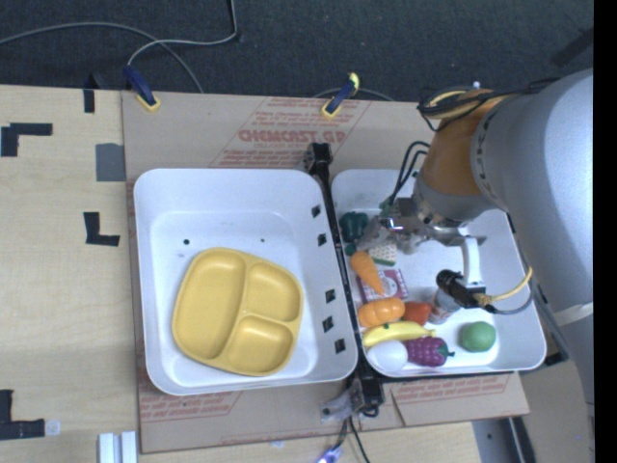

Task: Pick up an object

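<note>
Tool (390, 228) low in the right bin (516, 258) above a carrot (367, 270) — finger spread impossible to tell — nothing visibly held.

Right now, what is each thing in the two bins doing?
Yellow plate: flat in the left bin.
Carrot: lying in the right bin.
Banana: lying by the white egg.
Grapes: lying beside the egg.
Green ball: resting alone.
Gripper: low over the toys.

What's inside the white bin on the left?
The left bin holds one thing: a yellow divided plate with three compartments, lying flat. Whatever may lie beneath the plate is covered.
</note>
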Robot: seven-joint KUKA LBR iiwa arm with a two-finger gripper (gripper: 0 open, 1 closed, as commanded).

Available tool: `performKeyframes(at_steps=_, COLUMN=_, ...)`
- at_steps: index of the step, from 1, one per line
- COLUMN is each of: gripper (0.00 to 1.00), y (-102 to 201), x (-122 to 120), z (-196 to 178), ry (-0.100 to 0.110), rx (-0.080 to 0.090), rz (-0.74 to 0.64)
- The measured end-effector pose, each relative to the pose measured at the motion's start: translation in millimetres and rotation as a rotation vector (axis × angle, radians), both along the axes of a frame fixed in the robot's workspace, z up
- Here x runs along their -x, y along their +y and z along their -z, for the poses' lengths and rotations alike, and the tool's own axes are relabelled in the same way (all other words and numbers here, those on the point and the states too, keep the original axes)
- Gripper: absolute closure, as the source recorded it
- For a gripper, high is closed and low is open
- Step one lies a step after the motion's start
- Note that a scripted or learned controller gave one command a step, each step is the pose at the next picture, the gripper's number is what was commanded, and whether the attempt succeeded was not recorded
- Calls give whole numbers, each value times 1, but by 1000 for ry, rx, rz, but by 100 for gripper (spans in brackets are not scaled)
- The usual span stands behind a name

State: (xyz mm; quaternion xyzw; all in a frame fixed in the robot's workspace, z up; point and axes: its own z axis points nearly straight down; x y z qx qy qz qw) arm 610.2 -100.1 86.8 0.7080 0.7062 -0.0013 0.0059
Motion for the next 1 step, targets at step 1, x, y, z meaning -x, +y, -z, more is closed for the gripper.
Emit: performKeyframes(at_steps=1, gripper=0, y=0, x=29, z=-1, ry=-3, rx=1, rz=2)
